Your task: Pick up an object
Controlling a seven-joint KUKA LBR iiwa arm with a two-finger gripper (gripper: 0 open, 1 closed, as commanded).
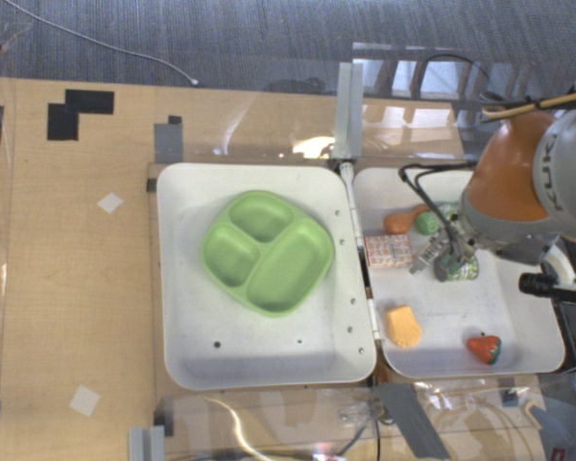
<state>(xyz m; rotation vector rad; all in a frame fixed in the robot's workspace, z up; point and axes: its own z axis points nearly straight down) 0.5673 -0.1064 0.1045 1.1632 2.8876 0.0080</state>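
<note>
One strawberry (484,349), one green plate (267,251).

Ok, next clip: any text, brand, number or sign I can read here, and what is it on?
"KU": large dark letters on the arm's grey shell, cut off at the frame's right edge.
The pink patterned box in the right bin: print too small to read.
The green-and-white item under the claw: any label is blurred.
No other text is legible.
</note>
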